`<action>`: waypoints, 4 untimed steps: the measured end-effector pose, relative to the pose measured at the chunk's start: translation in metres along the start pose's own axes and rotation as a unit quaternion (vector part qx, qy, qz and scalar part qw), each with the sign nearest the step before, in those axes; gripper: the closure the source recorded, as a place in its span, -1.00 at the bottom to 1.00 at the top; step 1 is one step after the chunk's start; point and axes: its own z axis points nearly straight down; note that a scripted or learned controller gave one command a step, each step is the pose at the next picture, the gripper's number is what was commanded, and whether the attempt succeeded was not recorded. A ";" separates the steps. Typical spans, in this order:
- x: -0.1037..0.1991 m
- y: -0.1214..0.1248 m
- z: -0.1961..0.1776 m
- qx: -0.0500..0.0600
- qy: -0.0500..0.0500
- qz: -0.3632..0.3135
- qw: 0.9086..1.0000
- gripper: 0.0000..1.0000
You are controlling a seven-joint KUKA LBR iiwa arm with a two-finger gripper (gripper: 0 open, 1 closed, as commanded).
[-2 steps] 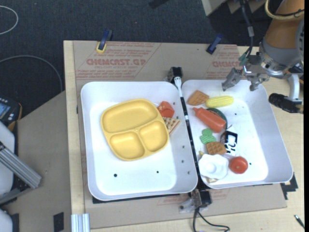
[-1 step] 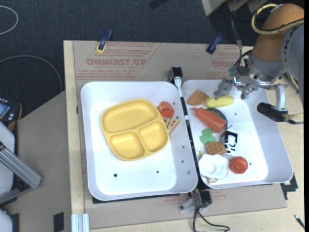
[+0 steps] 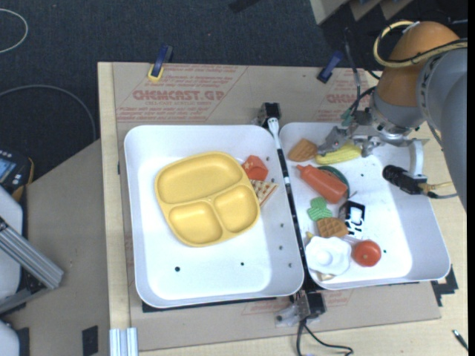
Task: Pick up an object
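Observation:
My gripper (image 3: 347, 138) is low over the far part of the right bin (image 3: 415, 228), at the end of the grey arm with its orange band (image 3: 412, 65). Directly under and in front of it lies a yellow corn-like piece (image 3: 338, 154), touching or nearly touching the gripper; I cannot tell whether it is gripped. A brown bread-like piece (image 3: 302, 150) lies just to the left. A red bottle (image 3: 323, 182) lies slanted over a dark green dish (image 3: 341, 175) nearer the front.
The right bin also holds a green piece (image 3: 320, 210), a black-and-white item (image 3: 355, 217), a waffle piece (image 3: 332, 228), a white object (image 3: 328, 256) and a red tomato (image 3: 367, 253). In the left bin (image 3: 148, 258), a yellow divided plate (image 3: 204, 199), a red piece (image 3: 254, 167) and a waffle (image 3: 264, 192).

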 end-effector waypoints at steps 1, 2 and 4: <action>0.000 0.004 -0.016 -0.007 -0.002 -0.001 1.000 1.00; 0.003 0.011 -0.078 0.000 -0.002 0.000 1.000 1.00; 0.054 -0.005 -0.125 0.005 -0.001 -0.001 1.000 1.00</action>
